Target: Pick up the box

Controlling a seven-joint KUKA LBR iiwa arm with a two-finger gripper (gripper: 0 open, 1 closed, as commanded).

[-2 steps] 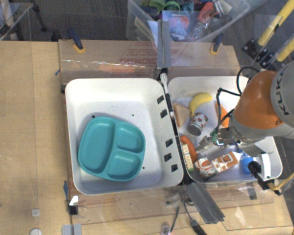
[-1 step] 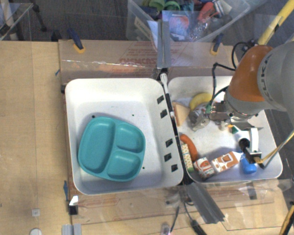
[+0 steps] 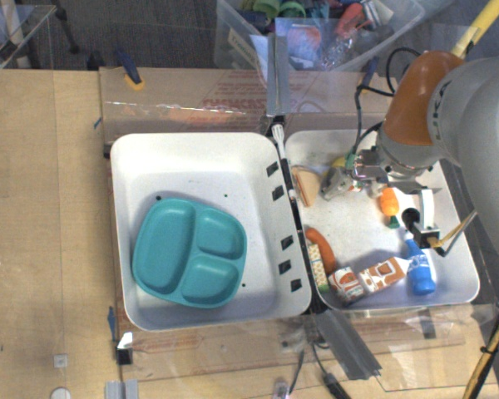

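Box [image 3: 368, 278] by the bottle [image 3: 419, 274] looks light, stiff cardboard, grab its long sides; can't tell about the gripper [image 3: 343, 181].

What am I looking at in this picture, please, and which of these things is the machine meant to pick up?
This is a single camera fixed above a bench, looking down at a slant. The grey arm with the orange band is a robot reaching in from the right; its tool hangs low over the right bin. The left bin holds a teal divided plate. The right bin holds small items: the box lying near the front wall, a blue bottle beside it, a small orange piece and a tan piece near the divider. The box is the target and lies apart from the tool, untouched.
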